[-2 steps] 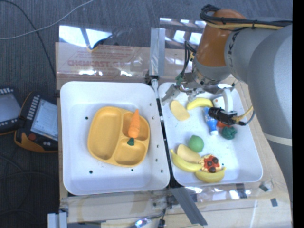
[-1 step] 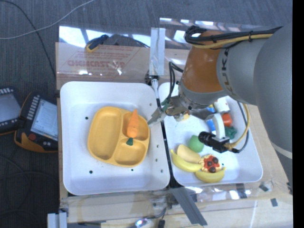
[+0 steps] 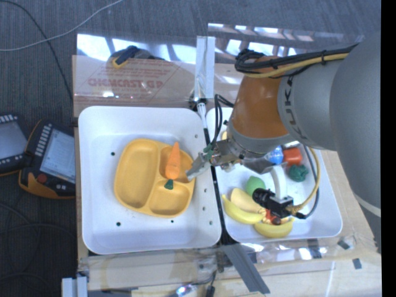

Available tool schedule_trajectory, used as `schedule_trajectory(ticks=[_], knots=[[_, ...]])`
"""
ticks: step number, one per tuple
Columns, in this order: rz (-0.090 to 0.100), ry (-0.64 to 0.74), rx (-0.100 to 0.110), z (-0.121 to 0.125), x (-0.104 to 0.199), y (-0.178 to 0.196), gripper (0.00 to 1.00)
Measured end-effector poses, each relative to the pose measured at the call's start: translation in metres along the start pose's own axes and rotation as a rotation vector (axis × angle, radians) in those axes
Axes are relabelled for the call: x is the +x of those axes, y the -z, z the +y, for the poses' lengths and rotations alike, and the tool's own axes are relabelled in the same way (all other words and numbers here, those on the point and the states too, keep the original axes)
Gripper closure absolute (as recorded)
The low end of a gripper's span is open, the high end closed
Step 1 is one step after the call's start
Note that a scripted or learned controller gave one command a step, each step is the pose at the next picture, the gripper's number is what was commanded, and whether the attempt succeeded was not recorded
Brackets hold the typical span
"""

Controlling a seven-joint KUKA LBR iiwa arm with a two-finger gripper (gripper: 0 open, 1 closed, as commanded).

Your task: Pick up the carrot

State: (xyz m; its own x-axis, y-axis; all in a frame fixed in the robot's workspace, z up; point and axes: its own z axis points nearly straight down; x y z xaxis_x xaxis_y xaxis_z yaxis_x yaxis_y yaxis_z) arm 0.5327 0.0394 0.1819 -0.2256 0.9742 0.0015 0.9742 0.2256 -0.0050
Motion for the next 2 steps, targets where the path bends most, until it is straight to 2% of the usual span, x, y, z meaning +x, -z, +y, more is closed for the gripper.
schedule_trajectory(ticks=[1,2], knots=[[-0.002,0.009,0.0,0.073,0.063,0.0,0.0],[-0.004,0.153,-0.001,0.044,-0.001,0.001,0.0]])
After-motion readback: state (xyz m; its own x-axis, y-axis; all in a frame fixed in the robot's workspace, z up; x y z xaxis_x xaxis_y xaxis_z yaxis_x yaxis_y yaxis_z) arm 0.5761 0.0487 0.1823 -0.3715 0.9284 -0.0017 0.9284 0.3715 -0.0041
